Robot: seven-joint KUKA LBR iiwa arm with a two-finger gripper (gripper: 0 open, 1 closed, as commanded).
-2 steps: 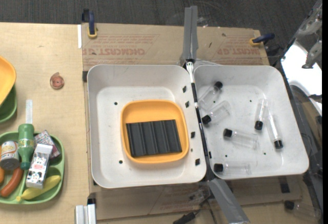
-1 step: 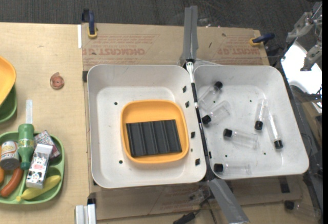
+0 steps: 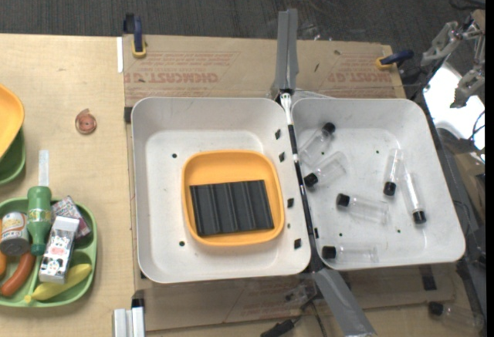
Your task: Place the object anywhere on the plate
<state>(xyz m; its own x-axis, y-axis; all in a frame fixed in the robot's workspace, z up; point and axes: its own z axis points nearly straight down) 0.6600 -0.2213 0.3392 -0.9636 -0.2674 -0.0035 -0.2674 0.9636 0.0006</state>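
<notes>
Had you scanned from the bench's left edge, you met a green tray (image 3: 86, 275) of toy food at eight o'clock, set outside both bins and likely no part of the job. At centre sat the left bin (image 3: 154, 135), holding an orange plate (image 3: 231, 162) in its middle. A dark ribbed block (image 3: 231, 206) lay flat on that plate, inside its rim, so the placing looked finished. At three o'clock, the right bin (image 3: 432, 143) held scattered clear vials (image 3: 363, 206) with black caps. You could not tell whether the jaws were released or clenched.
</notes>
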